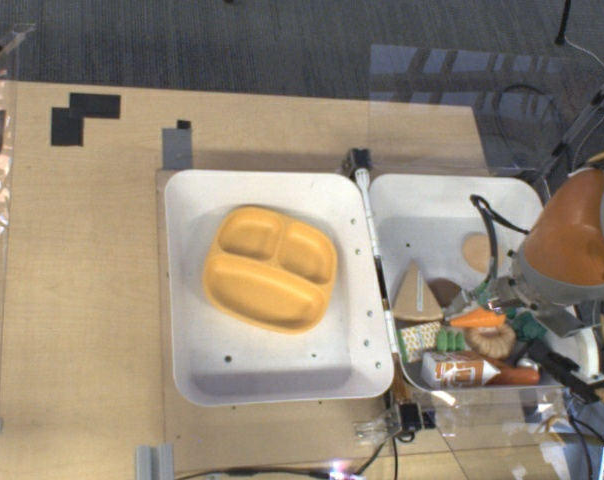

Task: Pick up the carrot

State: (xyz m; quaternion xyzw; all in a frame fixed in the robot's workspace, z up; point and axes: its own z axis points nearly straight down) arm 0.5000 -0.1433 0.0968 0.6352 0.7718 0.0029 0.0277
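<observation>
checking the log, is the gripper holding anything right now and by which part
Cannot be told. The gripper is down at the carrot in the right bin, but a grasp isn't visible.

Pale wooden bench (82, 298) with black patches (82, 118), dark grey carpet (382, 8) beyond.

The surface (92, 298) looks like pale wood, matt with a fine grain. Both bins (282, 383) are smooth white plastic with a soft sheen. The yellow tray (270, 268) is moulded plastic, slightly glossy. The carrot (477, 319) looks like smooth orange plastic. The arm's orange band (577, 233) shines, hard and polished. The floor (282, 28) is dark, rough carpet.
</observation>
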